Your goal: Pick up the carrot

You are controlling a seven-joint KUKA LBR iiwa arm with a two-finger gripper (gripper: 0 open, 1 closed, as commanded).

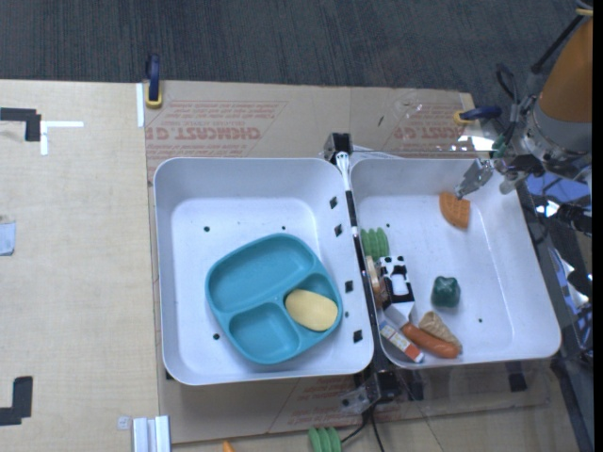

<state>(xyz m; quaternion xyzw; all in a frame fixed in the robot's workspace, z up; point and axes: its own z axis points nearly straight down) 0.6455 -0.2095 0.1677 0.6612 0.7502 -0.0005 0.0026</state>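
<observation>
The carrot (430, 340) lies low in the right bin (499, 281), near its front-left corner, long axis running roughly left-right w/ a slight tilt, thick end toward the bin's middle. The tool (468, 185) hangs up at the bin's far side, just above an orange wedge-shaped piece (455, 210) (not the carrot, I'd say, prob. another toy food). So the target lies well apart from the tool, toward the near wall and a bit left.

Can't tell how wide the tool is parted from here; nothing seems caught in it.

Room's tight: a tan cone-ish piece (438, 325) touches the carrot's top side, packets (391, 285) crowd its left end, a green pepper (446, 292) sits just beyond. Smooth white bin floor, so it may skid.
</observation>
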